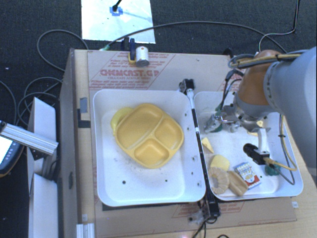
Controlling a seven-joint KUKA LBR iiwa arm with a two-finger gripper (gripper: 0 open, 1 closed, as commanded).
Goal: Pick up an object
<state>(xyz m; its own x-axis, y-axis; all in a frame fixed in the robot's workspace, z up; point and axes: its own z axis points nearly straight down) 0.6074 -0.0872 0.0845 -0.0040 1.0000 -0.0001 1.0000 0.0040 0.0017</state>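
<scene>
Clutter lay at the near end of the right bin [231,146]: a tan block [238,183] touched a round, pale biscuit [219,181] on its left, and a small red-and-white packet [247,174] sat just beside the block on its right. A little teal piece [271,170] lay farther right, near the bin's wall. Just behind the biscuit rested a yellow disc [221,162], and behind that, close to the divider between the bins, a yellow wedge [206,145].

Farther back over the same bin, the gripper [214,124] hung low near the left wall, apart from every one of those things. Whether it was spread or pressed together could not be told, and nothing showed in its grasp. The grey arm [292,83] reached in from the right, its orange band [252,83] above the wrist.

In the left bin [138,182] a yellow plate [148,134] with three compartments lay near the middle, tilted a little over a paler yellow piece [119,118] that peeked out at its left edge.

Beyond both bins, the cardboard [163,68] under them carried red lettering, a small grey cylinder [142,56] stood at its far edge, and a white sheet [116,11] lay on the dark floor behind.
</scene>
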